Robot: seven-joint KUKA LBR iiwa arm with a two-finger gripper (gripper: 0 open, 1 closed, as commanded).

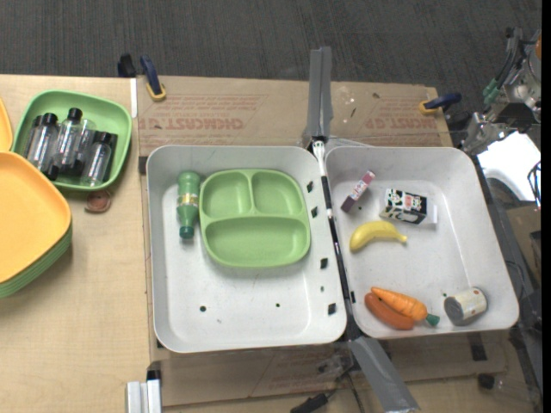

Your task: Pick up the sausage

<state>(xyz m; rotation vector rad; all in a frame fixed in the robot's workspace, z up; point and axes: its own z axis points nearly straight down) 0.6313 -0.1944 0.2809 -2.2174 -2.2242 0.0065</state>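
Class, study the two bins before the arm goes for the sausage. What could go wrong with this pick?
1. The sausage lies tight against the carrot, so a grasp might close on the carrot too or instead.
2. Both sit near the front wall of the right bin, leaving little room on that side.
3. The small can nearby could be knocked.

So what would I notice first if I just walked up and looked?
Probably the big green divided plate in the left bin, with a green bottle lying beside it. Then the bright yellow banana in the middle of the right bin, and the orange carrot near its front edge.
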